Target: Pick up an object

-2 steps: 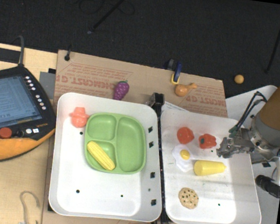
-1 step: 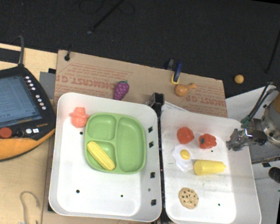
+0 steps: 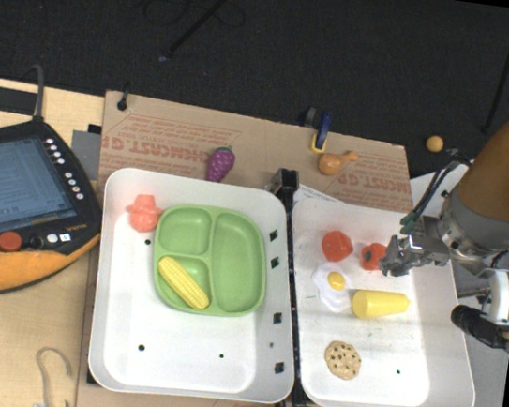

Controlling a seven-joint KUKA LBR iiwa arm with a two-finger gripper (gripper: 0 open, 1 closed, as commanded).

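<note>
On the left of the surface [image 3: 16, 342] lies the teach pendant [image 3: 14, 195], no concern of mine; next comes the left bin [image 3: 119, 348], where a pink toy [image 3: 143, 213] sits beside the green divided plate [image 3: 227, 260] and a corn cob [image 3: 184, 283] lies in the plate's near-left compartment; all of that is well apart from me and I would leave it alone.

The right bin [image 3: 426, 385] is where I work; in it are a red tomato-like piece [image 3: 336, 246], a fried egg [image 3: 332, 285], a yellow cylinder [image 3: 380, 305] just beside the egg, a cookie [image 3: 342, 360] nearer the front, and a small red piece [image 3: 374, 255] close against my claw [image 3: 402, 258].

My claw hangs low over the far part of this bin, right beside that small red piece; it is dark and seen at a slant, so I cannot tell whether it is parted or clenched, and I see nothing that I could call held.

To do this well I judge the small red piece the natural target; I should centre over it rather than at its edge, come down straight, close gently since a round thing may squirt aside, and lift slowly, keeping clear of the tomato-like piece and the bin's far wall.
</note>
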